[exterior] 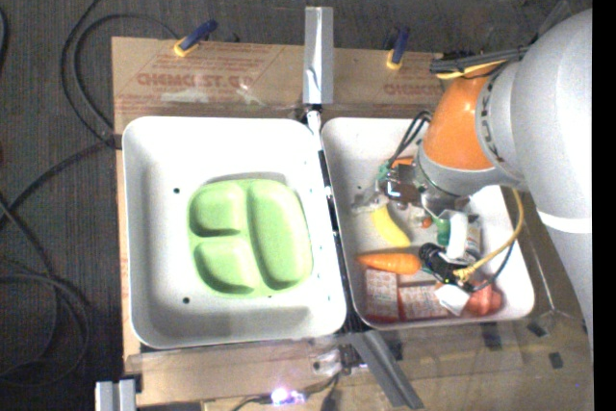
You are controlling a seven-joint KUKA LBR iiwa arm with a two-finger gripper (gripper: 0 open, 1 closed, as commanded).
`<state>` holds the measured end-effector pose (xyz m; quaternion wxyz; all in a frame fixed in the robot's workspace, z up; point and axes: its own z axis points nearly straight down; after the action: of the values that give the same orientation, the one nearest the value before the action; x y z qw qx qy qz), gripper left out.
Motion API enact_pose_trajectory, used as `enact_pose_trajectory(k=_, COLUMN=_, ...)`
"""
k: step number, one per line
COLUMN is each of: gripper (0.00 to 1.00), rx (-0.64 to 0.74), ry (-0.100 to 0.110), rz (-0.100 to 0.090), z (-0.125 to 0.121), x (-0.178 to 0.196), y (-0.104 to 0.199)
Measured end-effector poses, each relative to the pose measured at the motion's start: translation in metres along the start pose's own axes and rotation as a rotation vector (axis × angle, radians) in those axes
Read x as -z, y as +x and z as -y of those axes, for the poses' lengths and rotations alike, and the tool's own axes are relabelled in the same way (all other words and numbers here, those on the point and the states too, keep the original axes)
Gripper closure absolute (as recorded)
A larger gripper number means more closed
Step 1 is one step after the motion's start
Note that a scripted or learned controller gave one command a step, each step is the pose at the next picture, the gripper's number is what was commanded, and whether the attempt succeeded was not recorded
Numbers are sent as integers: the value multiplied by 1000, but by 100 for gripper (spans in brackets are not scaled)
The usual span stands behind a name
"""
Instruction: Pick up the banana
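The yellow banana point(389, 227) lies in the right bin point(346, 159), near its middle, partly under the arm's wrist. My gripper point(399, 189) sits low in that bin, just above the banana's upper end and seemingly touching it. The grey wrist and its orange band point(460, 132) hide the back of the gripper and part of the bin.
An orange carrot point(391, 261) lies just below the banana. A red printed box point(398, 295) and a red fruit point(486, 301) rest at the bin's front. The left bin point(144, 207) holds a green divided tray point(251, 234). Cables hang by the wrist.
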<state>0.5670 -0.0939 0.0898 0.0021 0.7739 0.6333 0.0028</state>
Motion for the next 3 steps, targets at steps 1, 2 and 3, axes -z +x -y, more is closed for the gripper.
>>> enact_pose_trajectory(k=1, gripper=0, rx=49, ry=10, rz=3, z=14, x=93, y=46)
enact_pose_trajectory(k=2, gripper=0, rx=2, ry=11, rz=3, z=-14, x=92, y=34)
enact_pose_trajectory(k=3, gripper=0, rx=-34, ry=-2, rz=0, z=10, x=0, y=-4)
